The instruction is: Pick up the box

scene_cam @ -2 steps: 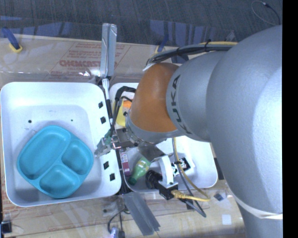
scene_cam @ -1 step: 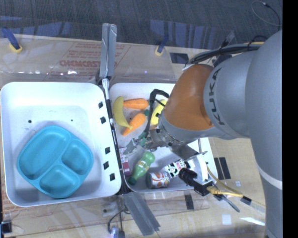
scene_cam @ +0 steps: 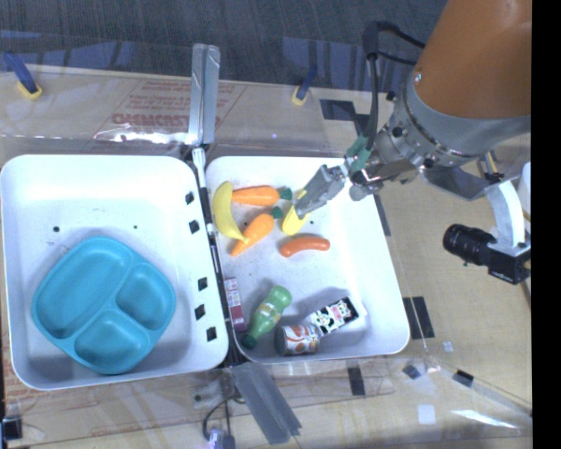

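The box (scene_cam: pixel 340 313), a small white carton with black print, lies tilted in the right bin (scene_cam: pixel 379 279) near its front right corner. A printed can (scene_cam: pixel 299 338) touches its left end. My gripper (scene_cam: pixel 302 206) hangs over the back middle of that bin, well behind the box and to its left. Its tip is right at a small yellow-green item (scene_cam: pixel 290 217), and I cannot tell whether it touches it. Nothing of the box is near the gripper.
A yellow banana (scene_cam: pixel 224 211), two orange carrots (scene_cam: pixel 255 195) (scene_cam: pixel 251 232) and an orange sausage-shaped piece (scene_cam: pixel 305 244) lie around the gripper's tip. A green bottle (scene_cam: pixel 267 313) lies left of the can. The left bin (scene_cam: pixel 19 204) holds a blue divided plate (scene_cam: pixel 103 304).
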{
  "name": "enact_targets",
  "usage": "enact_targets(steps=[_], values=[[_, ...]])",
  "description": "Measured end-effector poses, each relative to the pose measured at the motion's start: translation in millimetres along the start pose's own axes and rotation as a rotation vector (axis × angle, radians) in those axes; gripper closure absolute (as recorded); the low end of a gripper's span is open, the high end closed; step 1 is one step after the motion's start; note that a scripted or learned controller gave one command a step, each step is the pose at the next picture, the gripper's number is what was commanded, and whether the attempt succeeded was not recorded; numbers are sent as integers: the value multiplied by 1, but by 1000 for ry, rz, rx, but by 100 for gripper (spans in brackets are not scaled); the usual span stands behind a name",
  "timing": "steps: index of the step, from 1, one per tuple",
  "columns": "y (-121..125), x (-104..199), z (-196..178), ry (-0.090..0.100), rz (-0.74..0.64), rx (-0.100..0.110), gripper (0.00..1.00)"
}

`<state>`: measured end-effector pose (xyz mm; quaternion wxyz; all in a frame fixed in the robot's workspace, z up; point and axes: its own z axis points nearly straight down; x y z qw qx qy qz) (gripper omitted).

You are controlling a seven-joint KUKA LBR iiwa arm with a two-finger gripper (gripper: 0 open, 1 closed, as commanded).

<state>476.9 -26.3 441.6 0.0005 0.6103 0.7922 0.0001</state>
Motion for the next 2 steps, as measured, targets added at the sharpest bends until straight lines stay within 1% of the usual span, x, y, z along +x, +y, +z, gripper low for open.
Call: enact_targets(steps=[1, 2], values=[[1, 1, -10, 0, -9, 3, 100], [95, 81, 49, 0, -26, 5, 100]])
